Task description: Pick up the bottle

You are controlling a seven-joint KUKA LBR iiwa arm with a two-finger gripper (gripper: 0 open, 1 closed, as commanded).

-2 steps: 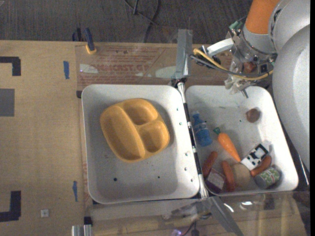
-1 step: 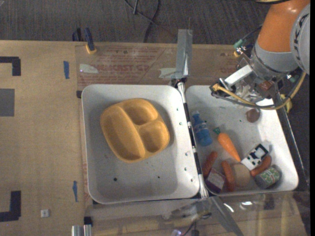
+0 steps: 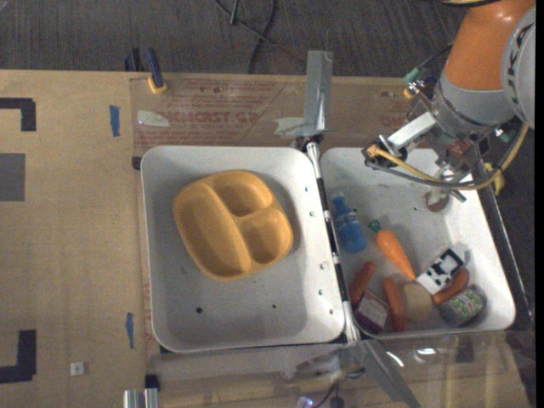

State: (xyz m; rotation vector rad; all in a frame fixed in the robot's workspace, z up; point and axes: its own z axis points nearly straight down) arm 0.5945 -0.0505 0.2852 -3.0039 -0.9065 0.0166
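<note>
The bottle (image 3: 347,225) is small and blue with a lighter blue cap. It lies on its side in the right bin (image 3: 476,228), close along that bin's left wall. My gripper (image 3: 444,185) hangs over the far right part of the same bin, below the grey wrist and the orange band. It is well to the right of the bottle and apart from it, and I see nothing held in it.
An orange carrot (image 3: 394,252) lies just right of the bottle. Sausages (image 3: 362,280), a tan piece (image 3: 417,303), a black-and-white carton (image 3: 443,268) and a green can (image 3: 461,307) crowd the right bin's near side. The left bin (image 3: 170,313) holds a yellow divided plate (image 3: 233,223).
</note>
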